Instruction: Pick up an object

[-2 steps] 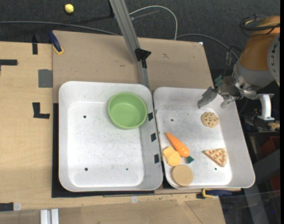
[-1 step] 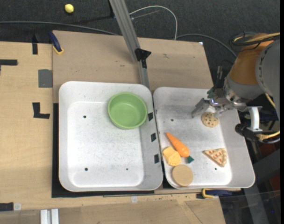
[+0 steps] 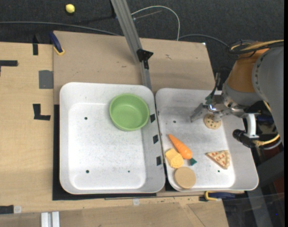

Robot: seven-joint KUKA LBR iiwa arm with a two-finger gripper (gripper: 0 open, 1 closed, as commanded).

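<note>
My gripper (image 3: pixel 209 115) hangs low over the upper right part of the right bin (image 3: pixel 182 100), its fingers spread apart over a small round cookie (image 3: pixel 211 123). Nothing is gripped between the fingers. Further down the same bin lie an orange carrot (image 3: pixel 180 146), a yellow-orange piece (image 3: pixel 174 158), a tan round disc (image 3: pixel 185 178) and a pizza slice (image 3: pixel 219 158). A green bowl (image 3: pixel 129 111) sits in the upper right corner of the left bin (image 3: pixel 87 164).
A grey pole (image 3: pixel 127 25) slants down from the top to the bins' shared edge. The arm's grey and orange body (image 3: pixel 255 79) fills the right side beside the right bin. A small yellow ball (image 3: pixel 70 8) lies on the dark floor at top left.
</note>
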